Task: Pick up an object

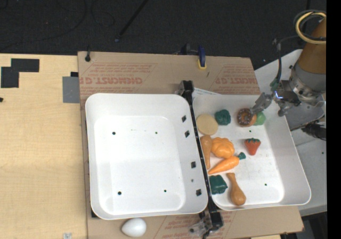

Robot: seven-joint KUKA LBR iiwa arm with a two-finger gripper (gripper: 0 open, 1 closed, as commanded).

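Currently: white egg on the tabletop at lower centre, outside the bins. Right bin holds the toys: drumstick, carrot, orange pepper, strawberry, green broccoli, tan disc. Jaws at upper right, just beside a brown doughnut; can't tell their opening or any hold.

Robotics lab. Two white bins clamped on a cardboard sheet over a plywood tabletop; loose cables on dark carpet. Toy plastic food as test objects.
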